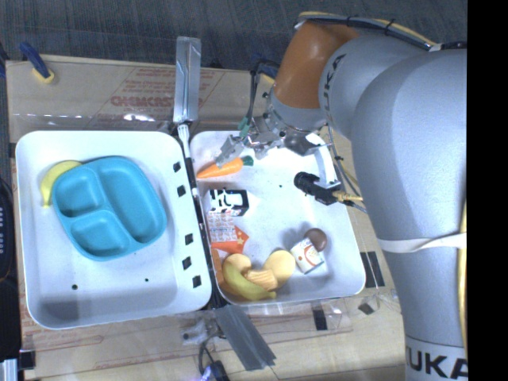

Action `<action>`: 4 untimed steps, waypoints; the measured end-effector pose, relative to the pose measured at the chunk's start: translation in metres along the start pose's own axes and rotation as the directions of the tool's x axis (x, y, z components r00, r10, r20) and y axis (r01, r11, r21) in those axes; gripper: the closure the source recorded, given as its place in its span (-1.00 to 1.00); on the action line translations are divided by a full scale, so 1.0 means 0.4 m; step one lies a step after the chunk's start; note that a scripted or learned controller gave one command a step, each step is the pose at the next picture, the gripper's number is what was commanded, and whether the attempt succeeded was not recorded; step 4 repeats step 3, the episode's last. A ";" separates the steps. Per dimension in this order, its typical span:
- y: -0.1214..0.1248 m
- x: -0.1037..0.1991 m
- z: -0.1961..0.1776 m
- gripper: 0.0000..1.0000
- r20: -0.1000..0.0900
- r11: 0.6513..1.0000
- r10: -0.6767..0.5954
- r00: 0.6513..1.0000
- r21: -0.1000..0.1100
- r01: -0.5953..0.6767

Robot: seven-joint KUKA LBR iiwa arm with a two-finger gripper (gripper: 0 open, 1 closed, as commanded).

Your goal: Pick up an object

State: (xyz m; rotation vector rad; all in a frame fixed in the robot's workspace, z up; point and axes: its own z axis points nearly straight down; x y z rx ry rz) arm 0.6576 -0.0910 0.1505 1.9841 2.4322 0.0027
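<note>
The grey arm with its orange band [305, 66] is reaching in from the right over the right-hand shallow white bin [337, 236], and its hand [250, 143] is hanging at the bin's upper left corner, just above the small orange plastic carrot with a green tip [222, 167]; how wide it is standing, and whether it has hold of anything, cannot be told from here. The carrot is lying tilted against the bin's left wall. Below it a black-and-white printed packet [228, 201] and an orange-and-white snack wrapper [225, 233] are lying along the same wall, their print too small to read. In the lower part of the bin a yellow plastic banana [242, 281] is touching a pale yellow rounded toy [274, 267], with a small white cup with a brown top [309, 252] just beside them. The left-hand white bin [95, 300] is holding a blue divided plastic plate [111, 205] resting over a second yellow banana [54, 179]. Faint red lettering is showing on the brown cardboard [119, 86] covering the surface, and "UKA" is showing on the arm's base [432, 359].
</note>
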 end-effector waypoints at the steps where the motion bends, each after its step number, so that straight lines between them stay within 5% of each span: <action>1: -0.129 0.007 0.109 -1.00 0.002 0.993 0.114 0.993 -0.028 -0.114; 2: -0.446 0.083 0.145 -1.00 -0.002 0.995 0.096 0.995 0.005 -0.096; 3: -0.475 -0.121 0.081 -1.00 0.000 0.999 0.041 0.999 0.001 -0.041; 4: -0.475 -0.121 0.081 -1.00 0.000 0.999 0.041 0.999 0.001 -0.041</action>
